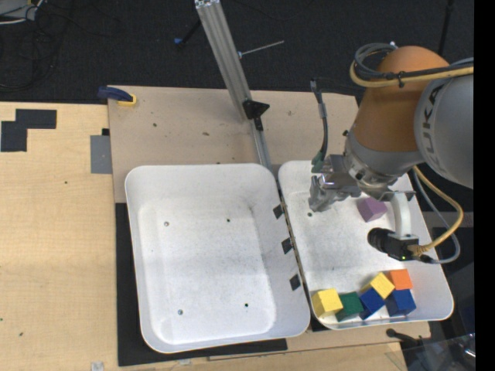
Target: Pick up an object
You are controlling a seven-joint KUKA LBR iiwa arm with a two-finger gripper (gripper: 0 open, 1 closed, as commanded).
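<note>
I see the end effector (321, 195) over the right bin (340, 261), grip state indeterminate, blocks (371, 296) clustered in its near corner, purple block (372, 208) alongside.

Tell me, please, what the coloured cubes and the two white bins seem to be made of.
The coloured cubes look like painted wood or hard plastic: flat saturated faces, sharp edges, little shine; I cannot tell which. The left bin and the right bin look like moulded plastic: rounded corners, thin raised rims, smooth white floors with dark speckles.
</note>
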